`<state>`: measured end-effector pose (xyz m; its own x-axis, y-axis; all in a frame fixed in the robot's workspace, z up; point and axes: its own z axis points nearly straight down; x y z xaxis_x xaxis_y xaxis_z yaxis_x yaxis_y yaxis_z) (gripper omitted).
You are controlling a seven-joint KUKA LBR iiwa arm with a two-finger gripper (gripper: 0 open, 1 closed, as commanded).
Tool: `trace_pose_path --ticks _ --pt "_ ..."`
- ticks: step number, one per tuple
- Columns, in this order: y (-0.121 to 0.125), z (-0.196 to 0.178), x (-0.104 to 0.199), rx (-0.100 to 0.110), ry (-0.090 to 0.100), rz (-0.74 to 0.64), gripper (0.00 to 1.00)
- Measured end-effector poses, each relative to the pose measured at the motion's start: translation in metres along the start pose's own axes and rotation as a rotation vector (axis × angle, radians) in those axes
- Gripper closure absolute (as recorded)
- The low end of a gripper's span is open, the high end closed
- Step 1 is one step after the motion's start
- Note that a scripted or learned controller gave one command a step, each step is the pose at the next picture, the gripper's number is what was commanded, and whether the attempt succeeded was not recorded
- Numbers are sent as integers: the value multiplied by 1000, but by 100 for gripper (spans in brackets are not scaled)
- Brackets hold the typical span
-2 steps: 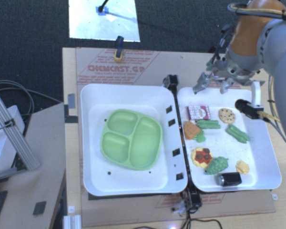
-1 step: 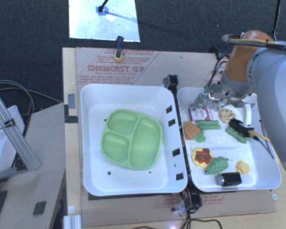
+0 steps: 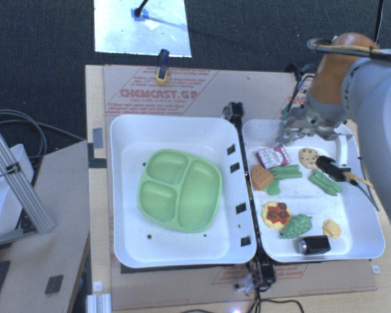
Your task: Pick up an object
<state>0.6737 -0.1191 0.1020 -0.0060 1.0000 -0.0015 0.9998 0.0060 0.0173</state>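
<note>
Camera view: gripper (image 3: 290, 130) hangs over right bin (image 3: 371, 230) near its far rim, just above the red-white packet (image 3: 272, 156); jaw state unclear, can't tell. Toys crowd that bin. Left bin (image 3: 127, 240) holds a green tray (image 3: 180, 189), margins free around it.

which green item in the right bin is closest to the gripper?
The green bean pod beside the red-and-white packet, just below the gripper. The second pod lies further right; the broccoli-like piece sits far lower.
</note>
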Motion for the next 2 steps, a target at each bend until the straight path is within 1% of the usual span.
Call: trace_pose_path --ticks 1,2 --pt "-6 -95 -28 6 -3 6 100" --pt "-56 -121 -67 16 0 9 100"
